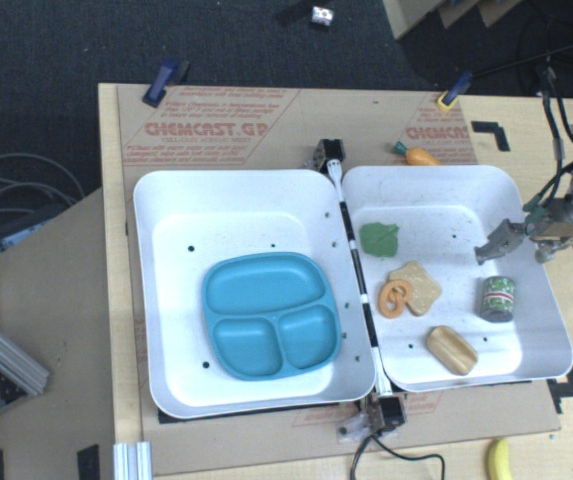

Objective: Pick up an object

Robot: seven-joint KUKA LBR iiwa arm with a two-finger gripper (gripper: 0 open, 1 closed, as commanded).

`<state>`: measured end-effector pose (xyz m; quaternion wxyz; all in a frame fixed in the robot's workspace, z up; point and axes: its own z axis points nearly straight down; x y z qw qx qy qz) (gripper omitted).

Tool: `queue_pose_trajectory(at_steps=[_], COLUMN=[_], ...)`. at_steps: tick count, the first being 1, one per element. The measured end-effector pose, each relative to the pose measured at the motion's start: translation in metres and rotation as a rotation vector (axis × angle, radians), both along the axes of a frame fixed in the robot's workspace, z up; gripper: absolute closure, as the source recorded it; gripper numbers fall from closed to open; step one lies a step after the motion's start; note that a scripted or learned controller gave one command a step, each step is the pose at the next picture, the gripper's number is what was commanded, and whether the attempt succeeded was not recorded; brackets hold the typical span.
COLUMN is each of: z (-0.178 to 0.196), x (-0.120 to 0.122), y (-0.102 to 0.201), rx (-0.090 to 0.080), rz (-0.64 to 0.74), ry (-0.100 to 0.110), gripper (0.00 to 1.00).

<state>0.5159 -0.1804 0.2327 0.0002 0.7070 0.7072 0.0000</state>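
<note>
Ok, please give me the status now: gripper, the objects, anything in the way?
Gripper over right bin, nothing seen in it. Green can just below it, untouched. Bread roll, pretzel, green leaf apart; path clear.

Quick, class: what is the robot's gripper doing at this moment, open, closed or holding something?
Gripper: it sits over the right bin's right side, above the small green can; it holds nothing, and open or closed cannot be told.

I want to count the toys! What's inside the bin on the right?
The right bin holds a green leafy piece, a pretzel touching a tan cracker, a bread roll and a small green can. Anything beneath them is hidden.
</note>
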Motion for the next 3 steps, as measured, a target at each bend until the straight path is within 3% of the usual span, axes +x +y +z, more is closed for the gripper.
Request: queue_pose_trajectory(at_steps=[1,2,3], z=[-0.122,-0.148,-0.138], x=[0.003,0.012,0.013], y=[-0.033,-0.027,-0.027], rx=[0.001,0.002,0.000], rz=[-0.001,0.000,0.000], ry=[0.003,0.002,0.000], gripper=[0.00,0.00,1.00])
